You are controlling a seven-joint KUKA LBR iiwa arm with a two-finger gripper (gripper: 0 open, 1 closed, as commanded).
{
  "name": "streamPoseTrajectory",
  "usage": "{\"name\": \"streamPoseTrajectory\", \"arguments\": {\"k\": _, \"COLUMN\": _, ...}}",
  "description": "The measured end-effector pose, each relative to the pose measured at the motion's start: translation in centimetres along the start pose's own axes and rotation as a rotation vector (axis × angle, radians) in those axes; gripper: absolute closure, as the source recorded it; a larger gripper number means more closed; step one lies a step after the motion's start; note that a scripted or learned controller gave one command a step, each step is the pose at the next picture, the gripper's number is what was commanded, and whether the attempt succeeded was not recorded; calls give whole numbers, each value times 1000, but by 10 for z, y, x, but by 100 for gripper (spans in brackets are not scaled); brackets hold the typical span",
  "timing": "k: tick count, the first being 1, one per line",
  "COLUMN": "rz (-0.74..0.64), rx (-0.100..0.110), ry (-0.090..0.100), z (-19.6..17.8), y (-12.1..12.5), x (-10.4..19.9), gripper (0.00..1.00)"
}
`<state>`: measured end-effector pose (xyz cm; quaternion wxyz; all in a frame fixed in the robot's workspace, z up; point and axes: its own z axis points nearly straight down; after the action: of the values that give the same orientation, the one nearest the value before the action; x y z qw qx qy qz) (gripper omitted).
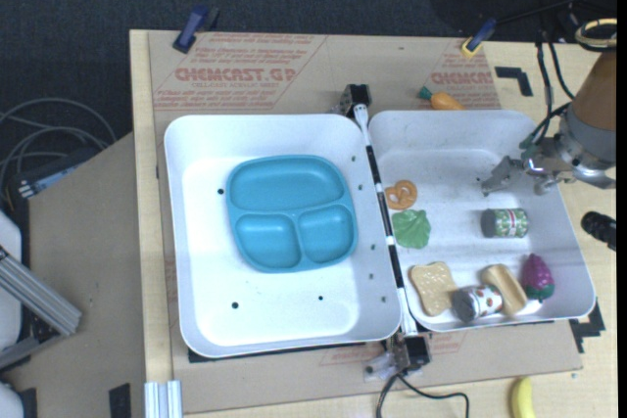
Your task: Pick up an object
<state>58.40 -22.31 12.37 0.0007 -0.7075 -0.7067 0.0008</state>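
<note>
The hand (509,173) hangs spread and empty near the right bin's (460,134) far edge, just above the can (505,223), likely lining up a grab.

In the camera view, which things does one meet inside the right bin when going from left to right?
Orange pretzel → green leaf-shaped toy → tan slice of toast → green and white can lying on its side → purple bunch of grapes.
</note>
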Motion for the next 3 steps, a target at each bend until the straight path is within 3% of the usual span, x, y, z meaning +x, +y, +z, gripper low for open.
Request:
{"name": "streamPoseTrajectory", "arguments": {"k": 1, "rz": -3, "rx": 0, "ry": 1, "z": -4, "y": -11, "x": 39, "gripper": 0}}
{"name": "streamPoseTrajectory", "arguments": {"k": 2, "rz": -5, "rx": 2, "ry": 9, "z": 40, "y": -30, "x": 4, "gripper": 0}}
{"name": "streamPoseTrajectory", "arguments": {"k": 3, "rz": -4, "rx": -2, "ry": 7, "z": 29, "y": -29, "x": 3, "gripper": 100}}
